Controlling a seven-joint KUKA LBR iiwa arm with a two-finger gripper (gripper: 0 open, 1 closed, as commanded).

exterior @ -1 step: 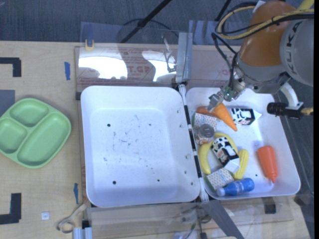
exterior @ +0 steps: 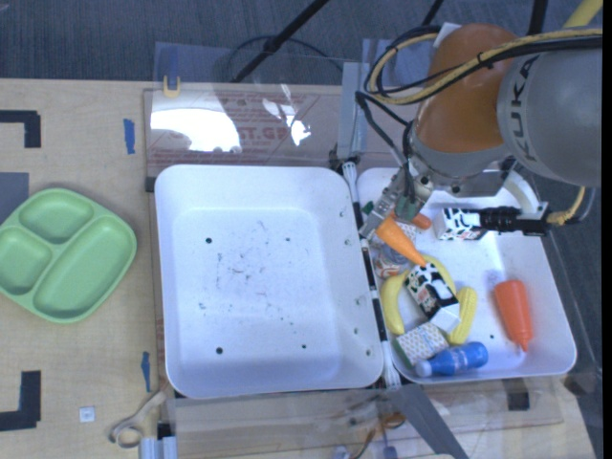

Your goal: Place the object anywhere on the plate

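- Nearest you, the left bin [exterior: 258,275] is lying bare along the bench's front edge.
- The right bin [exterior: 550,299] is holding the clutter, including an orange carrot [exterior: 514,312].
- The green plate [exterior: 65,254] is waiting at the bench's left edge, nothing on it yet.
- The gripper [exterior: 387,210] is reaching over a second carrot [exterior: 402,240] at the right bin's rear-left corner; you cannot tell its finger state, so pickup and placement are remaining.

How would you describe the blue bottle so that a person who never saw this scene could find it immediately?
Look at the right white bin, the one the grey arm reaches over. Go to its near edge, at the bottom of the camera view, where the blue bottle lies on its side below the curved yellow banana. It is the only blue object in that bin; the carrots nearby are orange.
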